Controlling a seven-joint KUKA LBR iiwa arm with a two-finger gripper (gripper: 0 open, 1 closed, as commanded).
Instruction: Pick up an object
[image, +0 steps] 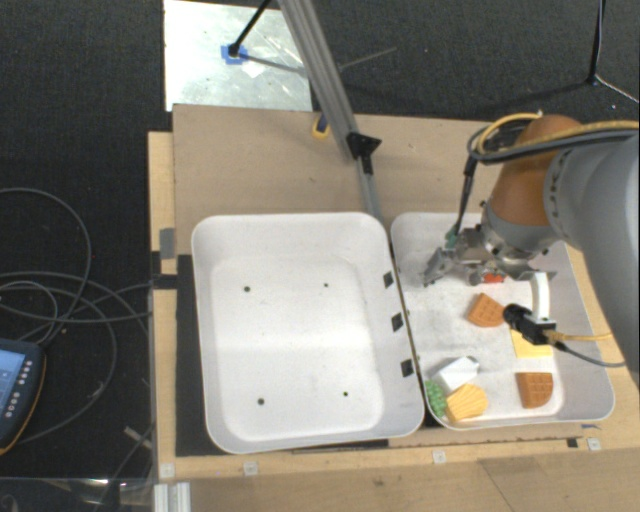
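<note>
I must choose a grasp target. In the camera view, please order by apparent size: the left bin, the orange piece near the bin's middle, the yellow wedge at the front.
1. left bin, by far the largest.
2-3. yellow wedge and orange piece: these look about alike, so I do not rank them.

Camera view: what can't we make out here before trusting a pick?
- Hand: small and dark under the wrist; its grip state is unreadable, and so is whether it touches anything.
- Right bin: the arm's body covers its upper right part, so any objects there are hidden.
- Green item: wedged at the bin's left wall, partly behind the white block; too small to identify.
- Yellow piece: partly under a black cable fitting.
</note>
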